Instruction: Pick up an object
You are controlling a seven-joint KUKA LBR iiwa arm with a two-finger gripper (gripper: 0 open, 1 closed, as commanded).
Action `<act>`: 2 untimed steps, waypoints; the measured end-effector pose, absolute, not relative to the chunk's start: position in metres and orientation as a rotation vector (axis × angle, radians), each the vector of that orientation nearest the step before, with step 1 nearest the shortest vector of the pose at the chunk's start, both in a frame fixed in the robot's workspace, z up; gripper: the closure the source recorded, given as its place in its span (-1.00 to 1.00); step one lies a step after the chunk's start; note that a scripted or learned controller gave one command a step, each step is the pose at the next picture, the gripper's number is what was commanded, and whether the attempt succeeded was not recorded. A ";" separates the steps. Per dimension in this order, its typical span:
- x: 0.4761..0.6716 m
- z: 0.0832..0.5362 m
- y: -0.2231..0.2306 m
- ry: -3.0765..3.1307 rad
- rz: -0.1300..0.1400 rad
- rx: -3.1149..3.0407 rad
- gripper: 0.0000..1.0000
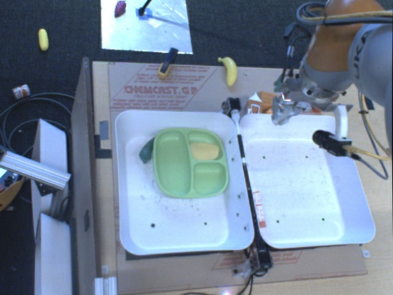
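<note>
Two white bins side by side: right bin [307, 189], left bin [178, 226]. Green divided tray [184, 171] in left bin, yellow piece [204, 150] in its upper right compartment. My gripper [284, 110] over right bin's far edge; jaw state: cannot tell.

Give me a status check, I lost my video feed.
Gripper at far rim of right bin, nothing seen in it. Green plate with yellow piece in left bin. Nothing blocking it.
</note>
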State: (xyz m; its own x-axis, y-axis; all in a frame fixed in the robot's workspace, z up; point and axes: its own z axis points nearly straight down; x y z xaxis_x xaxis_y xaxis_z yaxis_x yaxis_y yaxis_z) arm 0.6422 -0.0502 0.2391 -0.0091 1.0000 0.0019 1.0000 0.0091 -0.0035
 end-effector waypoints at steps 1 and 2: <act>0.670 0.240 -0.053 -2.231 -0.005 -2.216 1.00; 0.650 0.230 0.010 -2.231 -0.001 -2.209 1.00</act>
